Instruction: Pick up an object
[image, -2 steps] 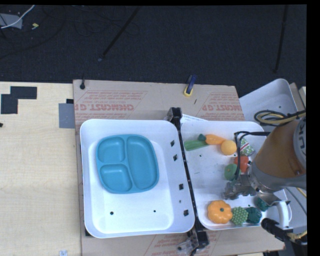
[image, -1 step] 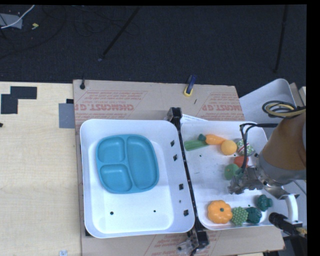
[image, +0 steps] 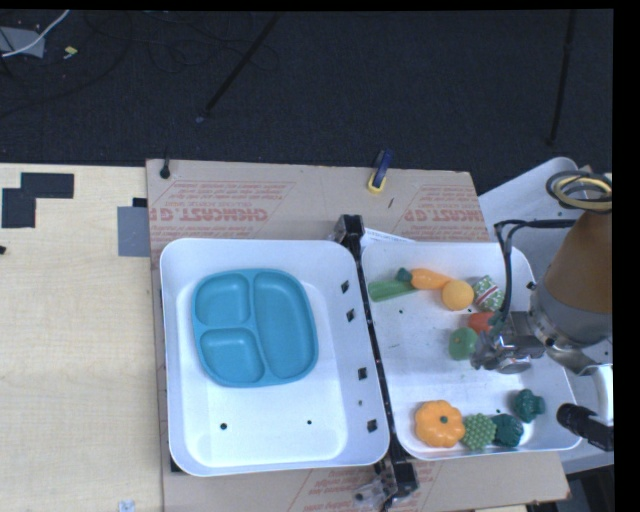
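The right bin (image: 425, 380) holds several toy foods. A green pod (image: 389, 289) and an orange carrot (image: 430, 279) lie at its far side, with a yellow ball (image: 458, 294) and a striped packet (image: 488, 291) beside them. A small orange pumpkin (image: 440, 423), a green bumpy piece (image: 479, 431) and a dark green broccoli piece (image: 527, 406) sit along the near side. My gripper (image: 490, 352) is low in the bin's right half, next to a round green piece (image: 462, 344) and a red piece (image: 481, 321). The wrist hides its fingertips.
The left bin (image: 190, 400) holds a blue three-compartment plate (image: 255, 327). A black divider (image: 362, 330) runs between the bins. Cardboard (image: 260, 205) lies under both. A blue-and-yellow clamp (image: 379, 172) sits at the far edge. The arm's orange band (image: 590, 265) stands over the bin's right rim.
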